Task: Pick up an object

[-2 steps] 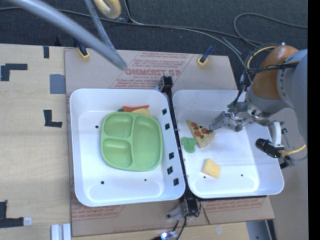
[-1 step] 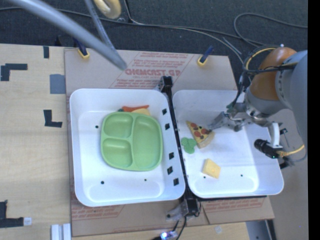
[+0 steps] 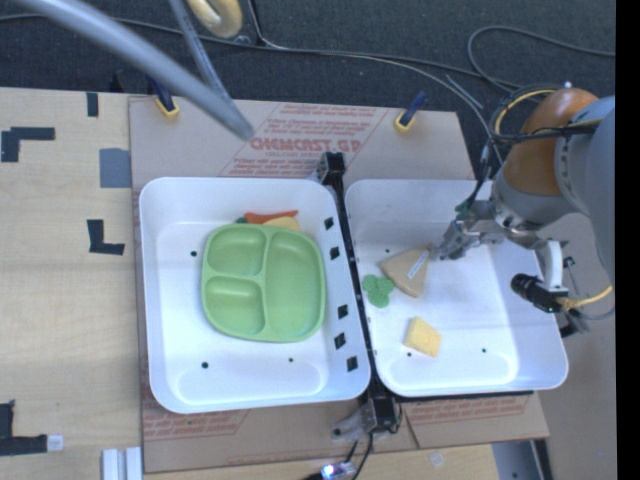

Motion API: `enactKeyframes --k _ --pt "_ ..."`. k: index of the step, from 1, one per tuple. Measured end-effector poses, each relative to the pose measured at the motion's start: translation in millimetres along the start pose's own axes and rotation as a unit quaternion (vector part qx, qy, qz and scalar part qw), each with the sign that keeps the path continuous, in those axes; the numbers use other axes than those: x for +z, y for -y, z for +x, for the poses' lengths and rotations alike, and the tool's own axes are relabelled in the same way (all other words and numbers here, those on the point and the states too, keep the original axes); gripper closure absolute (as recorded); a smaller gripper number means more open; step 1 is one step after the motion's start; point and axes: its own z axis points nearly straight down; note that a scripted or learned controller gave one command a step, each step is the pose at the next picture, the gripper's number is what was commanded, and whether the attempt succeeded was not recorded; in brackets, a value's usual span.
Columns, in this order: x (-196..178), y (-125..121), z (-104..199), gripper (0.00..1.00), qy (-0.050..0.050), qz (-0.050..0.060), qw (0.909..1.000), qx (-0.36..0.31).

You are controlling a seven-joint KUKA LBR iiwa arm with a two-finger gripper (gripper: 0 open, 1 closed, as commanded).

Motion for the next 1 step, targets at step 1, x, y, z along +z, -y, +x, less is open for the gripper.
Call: enactKeyframes --k 1 --pt "-44.1 1.8 6.2 1.0 -0.003 0.003 1.0 0.0"
